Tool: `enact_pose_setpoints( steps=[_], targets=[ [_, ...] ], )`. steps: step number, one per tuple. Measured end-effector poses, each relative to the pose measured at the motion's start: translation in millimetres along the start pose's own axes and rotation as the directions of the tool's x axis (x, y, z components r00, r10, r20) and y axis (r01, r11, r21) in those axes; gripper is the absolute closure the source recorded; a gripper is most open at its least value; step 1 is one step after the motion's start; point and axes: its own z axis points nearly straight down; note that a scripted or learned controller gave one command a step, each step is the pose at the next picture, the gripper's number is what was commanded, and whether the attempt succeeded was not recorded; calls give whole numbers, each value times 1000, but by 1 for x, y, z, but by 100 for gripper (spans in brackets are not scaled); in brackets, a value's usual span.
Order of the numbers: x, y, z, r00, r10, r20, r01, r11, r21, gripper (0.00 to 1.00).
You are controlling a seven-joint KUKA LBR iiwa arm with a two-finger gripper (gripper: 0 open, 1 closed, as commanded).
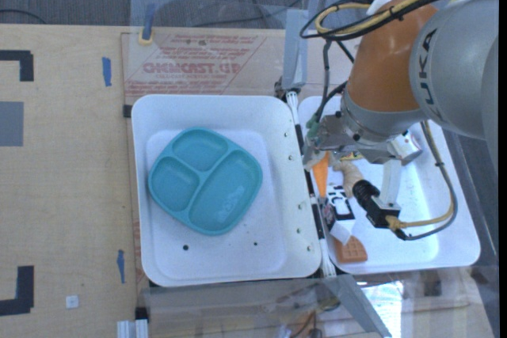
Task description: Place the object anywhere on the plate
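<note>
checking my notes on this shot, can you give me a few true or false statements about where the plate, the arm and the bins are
1. The blue plate lies in the left bin. True.
2. The plate has three compartments. True.
3. The arm is over the left bin. False: it is over the right bin, reaching in from the right.
4. An orange thing lies on the plate. False: it lies in the right bin, near that bin's front left corner.
5. The two bins sit side by side. True.
6. The plate is red. False: it is blue.
</note>
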Motion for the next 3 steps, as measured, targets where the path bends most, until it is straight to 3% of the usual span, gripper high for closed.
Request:
enact_pose_setpoints(
  steps=[1,2,3],
  targets=[
    [54,49,34,978,-207,1,207,978,-2,100],
    [142,51,83,912,-411,-1,411,912,2,100],
    [142,51,83,912,-411,-1,411,912,2,0]
  ],
)
